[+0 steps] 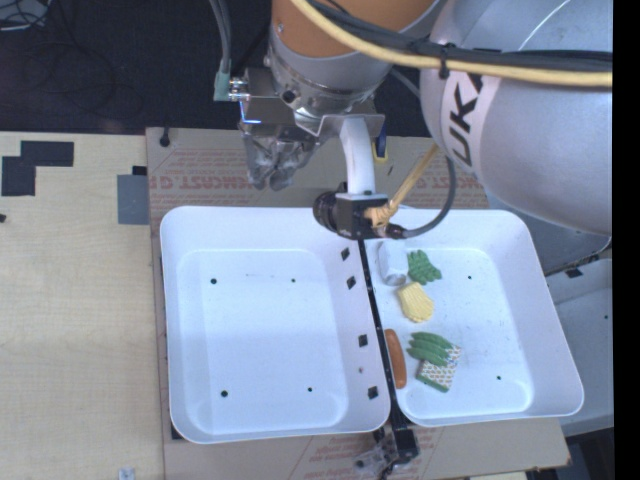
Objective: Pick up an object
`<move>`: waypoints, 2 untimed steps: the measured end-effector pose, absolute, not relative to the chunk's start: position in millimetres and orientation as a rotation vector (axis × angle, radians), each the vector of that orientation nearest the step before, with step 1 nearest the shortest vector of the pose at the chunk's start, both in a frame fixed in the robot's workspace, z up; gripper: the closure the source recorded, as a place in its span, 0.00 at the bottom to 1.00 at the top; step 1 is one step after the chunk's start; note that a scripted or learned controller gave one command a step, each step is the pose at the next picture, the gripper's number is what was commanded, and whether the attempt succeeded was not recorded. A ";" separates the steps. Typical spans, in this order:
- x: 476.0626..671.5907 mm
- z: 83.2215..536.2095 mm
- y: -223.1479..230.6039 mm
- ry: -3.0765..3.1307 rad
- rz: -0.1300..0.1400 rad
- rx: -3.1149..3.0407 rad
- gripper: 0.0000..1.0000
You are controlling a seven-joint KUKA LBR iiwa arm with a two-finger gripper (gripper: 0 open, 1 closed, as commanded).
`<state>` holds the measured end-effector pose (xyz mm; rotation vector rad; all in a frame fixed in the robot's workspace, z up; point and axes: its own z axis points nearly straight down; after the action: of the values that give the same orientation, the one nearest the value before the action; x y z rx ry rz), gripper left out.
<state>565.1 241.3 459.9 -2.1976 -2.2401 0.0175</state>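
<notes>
The grey KUKA arm with its orange band (350, 13) reaches in over the far edge of the worktop (70, 308). Its gripper (275, 165) hangs above the brown cardboard sheet (200, 173), just beyond the far rim of the shallow white bin on the view's left (255, 338). The gripper is blurred, so whether it is spread or pressed together cannot be told.

All the things to pick lie in the shallow white bin on the view's right (520, 308), gathered near the wall that meets the other bin and well apart from the gripper. Closest to the far edge of that bin lies a small white cylinder (390, 264), with a green leafy toy piece (424, 266) just beside it. A yellow lumpy toy piece (416, 304) lies next towards the near edge, touching or almost touching the leafy one. Further towards the near edge, an orange-brown sausage-shaped piece (397, 358) lies lengthways along the shared wall. Beside it, a bunch of green bean pods (430, 344) rests against a flat green-and-white patterned piece (439, 375), which is nearest the near edge. The pods appear to overlap its top edge.
</notes>
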 end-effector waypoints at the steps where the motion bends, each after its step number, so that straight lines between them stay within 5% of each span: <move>1: 564.7 469.0 242.6 -2.248 0.024 -2.188 1.00; 2: 565.1 541.9 243.7 -2.225 -0.005 -2.219 1.00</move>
<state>565.1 243.7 541.9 -2.2192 -2.2252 -0.0052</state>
